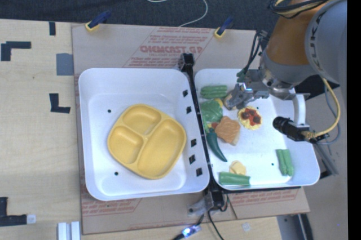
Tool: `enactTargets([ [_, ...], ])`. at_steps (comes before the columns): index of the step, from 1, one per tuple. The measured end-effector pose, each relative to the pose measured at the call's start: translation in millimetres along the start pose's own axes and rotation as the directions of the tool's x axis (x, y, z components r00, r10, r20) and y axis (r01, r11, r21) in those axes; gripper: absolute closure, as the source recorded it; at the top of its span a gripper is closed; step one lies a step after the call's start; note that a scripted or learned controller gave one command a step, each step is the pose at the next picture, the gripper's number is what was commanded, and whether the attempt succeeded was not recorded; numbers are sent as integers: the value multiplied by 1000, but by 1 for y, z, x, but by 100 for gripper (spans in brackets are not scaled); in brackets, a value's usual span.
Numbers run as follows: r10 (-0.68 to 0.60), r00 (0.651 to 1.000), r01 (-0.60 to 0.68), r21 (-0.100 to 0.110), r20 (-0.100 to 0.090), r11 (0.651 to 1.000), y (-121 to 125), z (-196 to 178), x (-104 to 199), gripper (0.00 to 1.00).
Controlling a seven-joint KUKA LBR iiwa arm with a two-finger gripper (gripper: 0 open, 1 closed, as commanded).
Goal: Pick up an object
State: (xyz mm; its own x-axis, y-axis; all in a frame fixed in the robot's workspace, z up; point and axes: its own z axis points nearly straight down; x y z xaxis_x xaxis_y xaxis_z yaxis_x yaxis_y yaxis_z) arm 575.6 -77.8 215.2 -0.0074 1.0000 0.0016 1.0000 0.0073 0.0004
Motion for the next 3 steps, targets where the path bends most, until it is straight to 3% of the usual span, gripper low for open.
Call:
enactTargets([
  [2,0,1000,0,0,0,1000,57,-17,94,100],
  [3,5,1000,-5,1,2,1000,65,-18,98,100],
])
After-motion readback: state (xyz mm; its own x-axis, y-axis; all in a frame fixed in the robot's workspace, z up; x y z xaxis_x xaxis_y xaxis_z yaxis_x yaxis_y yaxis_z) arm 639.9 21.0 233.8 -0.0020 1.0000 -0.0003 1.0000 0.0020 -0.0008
